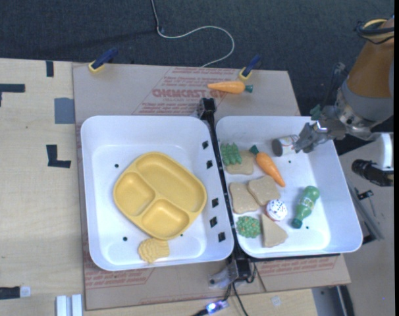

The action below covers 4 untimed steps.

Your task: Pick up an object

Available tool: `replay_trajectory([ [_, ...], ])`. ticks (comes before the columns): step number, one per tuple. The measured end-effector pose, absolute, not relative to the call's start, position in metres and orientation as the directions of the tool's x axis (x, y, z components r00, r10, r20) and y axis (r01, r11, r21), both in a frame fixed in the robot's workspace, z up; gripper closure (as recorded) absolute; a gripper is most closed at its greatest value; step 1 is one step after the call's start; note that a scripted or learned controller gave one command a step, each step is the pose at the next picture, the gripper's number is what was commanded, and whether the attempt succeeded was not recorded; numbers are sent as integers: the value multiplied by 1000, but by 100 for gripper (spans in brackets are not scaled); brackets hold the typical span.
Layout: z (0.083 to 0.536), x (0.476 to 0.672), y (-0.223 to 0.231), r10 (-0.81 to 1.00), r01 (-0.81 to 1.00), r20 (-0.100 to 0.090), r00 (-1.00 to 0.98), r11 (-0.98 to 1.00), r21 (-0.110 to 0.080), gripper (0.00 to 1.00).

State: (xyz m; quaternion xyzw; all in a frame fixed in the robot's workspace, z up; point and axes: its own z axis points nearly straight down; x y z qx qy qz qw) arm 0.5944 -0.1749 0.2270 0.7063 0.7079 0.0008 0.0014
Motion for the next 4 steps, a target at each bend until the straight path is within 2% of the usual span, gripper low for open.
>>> replay_trajectory([
  [3,237,603,-4,1000,1000,2,-8,8,-2,100],
  [4,227,608,25,1000,1000,0,-4,4,-3,100],
])
